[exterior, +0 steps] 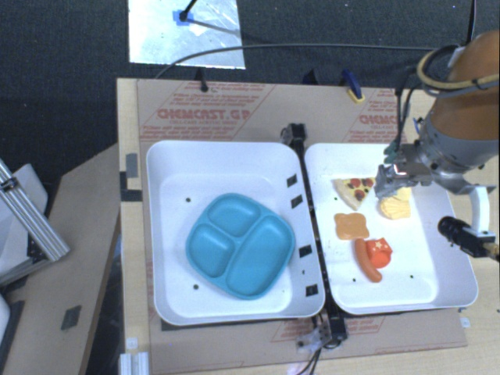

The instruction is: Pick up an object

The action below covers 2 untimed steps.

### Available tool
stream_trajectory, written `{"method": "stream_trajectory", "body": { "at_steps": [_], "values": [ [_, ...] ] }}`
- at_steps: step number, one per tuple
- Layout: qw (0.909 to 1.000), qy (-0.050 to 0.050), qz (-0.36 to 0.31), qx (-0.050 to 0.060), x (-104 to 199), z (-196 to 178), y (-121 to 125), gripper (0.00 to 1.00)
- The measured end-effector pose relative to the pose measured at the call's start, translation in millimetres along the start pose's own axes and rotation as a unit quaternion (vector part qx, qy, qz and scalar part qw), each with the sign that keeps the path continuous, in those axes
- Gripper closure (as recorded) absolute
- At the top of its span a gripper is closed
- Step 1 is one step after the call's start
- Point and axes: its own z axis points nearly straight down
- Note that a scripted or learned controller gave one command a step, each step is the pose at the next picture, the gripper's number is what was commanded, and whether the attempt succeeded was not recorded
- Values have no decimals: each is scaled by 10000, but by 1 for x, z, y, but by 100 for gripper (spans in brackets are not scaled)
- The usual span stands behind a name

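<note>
The right bin (426, 283) holds several toy foods: a pizza slice (353, 191), a pale yellow piece (398, 207), an orange toast-like piece (351, 226), an orange sausage (369, 264) and a small red piece (380, 248) touching it. My gripper (388, 181) hangs low over the bin's far part, between the pizza slice and the yellow piece. Its body covers the yellow piece's upper edge. I see nothing lifted off the bin floor.
A blue divided plate (240, 244) lies in the left bin (168, 209). A black divider strip (305, 209) runs between the two bins. A black fitting (461, 237) juts over the right bin's right rim. The grey arm (461, 143) looms above the bin's far right corner.
</note>
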Motion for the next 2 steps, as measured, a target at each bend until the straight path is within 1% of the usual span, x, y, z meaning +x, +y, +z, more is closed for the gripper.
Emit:
{"method": "stream_trajectory", "body": {
  "at_steps": [1,2],
  "values": [
    [10000,-2,3,8,53,18,23,100],
    [10000,-1,4,10,99,29,35,100]
  ]
}}
